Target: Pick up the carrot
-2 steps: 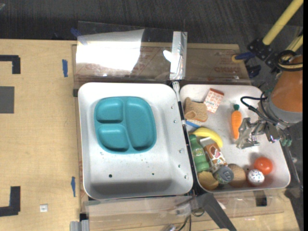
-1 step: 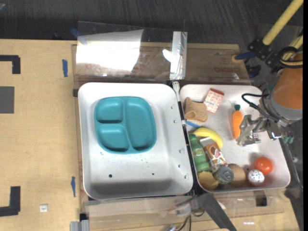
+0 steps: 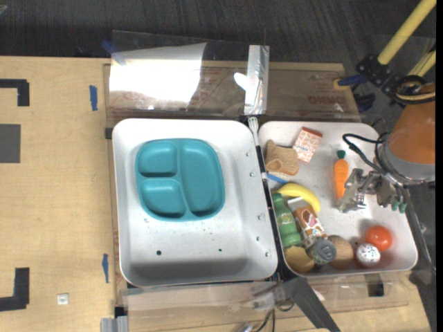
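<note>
Open floor: we see bare space left of the carrot [image 3: 340, 175] in the right bin [image 3: 408, 254].
Obstacles: gripper [image 3: 357, 198] just beside it; banana [image 3: 301, 194] near.

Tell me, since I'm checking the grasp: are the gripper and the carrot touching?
Cannot tell. In the camera view the gripper sits right beside the carrot, low on its right side, and no plain gap or contact shows between them.

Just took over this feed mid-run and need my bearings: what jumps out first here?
The teal divided plate stands out first, alone in the left bin. Next is the cluttered right bin: the orange carrot lies near its middle, a banana to the left of it, and a red tomato sits toward the near right corner. The tool hangs right beside the carrot.
</note>
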Robot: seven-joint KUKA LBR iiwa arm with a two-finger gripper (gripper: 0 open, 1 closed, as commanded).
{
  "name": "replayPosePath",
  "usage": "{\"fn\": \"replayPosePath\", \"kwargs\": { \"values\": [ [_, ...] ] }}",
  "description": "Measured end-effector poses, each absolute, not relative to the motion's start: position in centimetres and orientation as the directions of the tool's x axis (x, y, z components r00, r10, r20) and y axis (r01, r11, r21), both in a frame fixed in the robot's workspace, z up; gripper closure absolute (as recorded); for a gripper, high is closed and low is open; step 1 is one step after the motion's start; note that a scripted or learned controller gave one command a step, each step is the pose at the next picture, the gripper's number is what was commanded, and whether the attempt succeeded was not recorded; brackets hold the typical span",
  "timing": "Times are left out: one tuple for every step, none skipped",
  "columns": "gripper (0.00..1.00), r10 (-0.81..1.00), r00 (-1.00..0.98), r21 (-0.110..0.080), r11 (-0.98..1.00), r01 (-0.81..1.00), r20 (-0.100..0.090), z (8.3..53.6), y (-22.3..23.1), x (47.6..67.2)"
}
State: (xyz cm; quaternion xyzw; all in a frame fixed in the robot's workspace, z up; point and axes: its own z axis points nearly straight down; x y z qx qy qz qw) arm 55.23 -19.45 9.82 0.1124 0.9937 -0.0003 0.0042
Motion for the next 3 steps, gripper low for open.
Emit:
{"fn": "replayPosePath", "kwargs": {
  "values": [
    [1.00,0.482,-0.876,0.003,0.876,0.482,-0.012,8.9,-21.2,60.3],
    [1.00,0.420,-0.907,0.004,0.907,0.420,-0.021,26.8,-18.6,64.0],
    [1.00,0.335,-0.942,0.001,0.942,0.335,0.005,12.5,-19.0,58.5]
  ]
}}
